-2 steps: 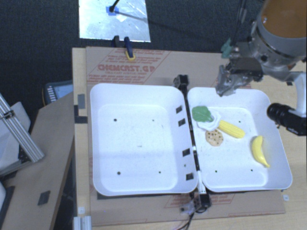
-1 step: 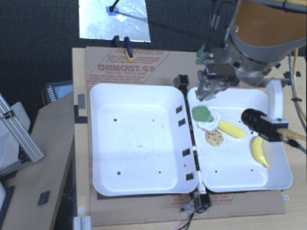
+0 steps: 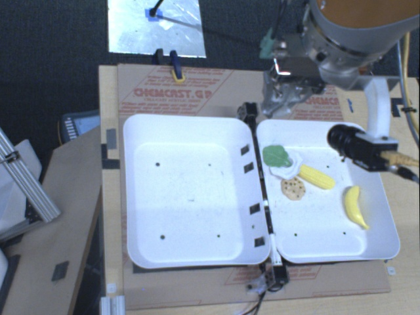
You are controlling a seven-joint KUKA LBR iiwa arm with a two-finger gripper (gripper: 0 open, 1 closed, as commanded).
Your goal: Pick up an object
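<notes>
Camera view: the gripper [image 3: 283, 96] hangs above the far edge of the right bin [image 3: 377, 241]; whether it is apart or together, I cannot tell. In that bin lie a green piece [image 3: 276, 155], corn cob [image 3: 316, 176], cookie [image 3: 293, 188] and banana [image 3: 355, 207], clustered near the left bin [image 3: 141, 241].
</notes>
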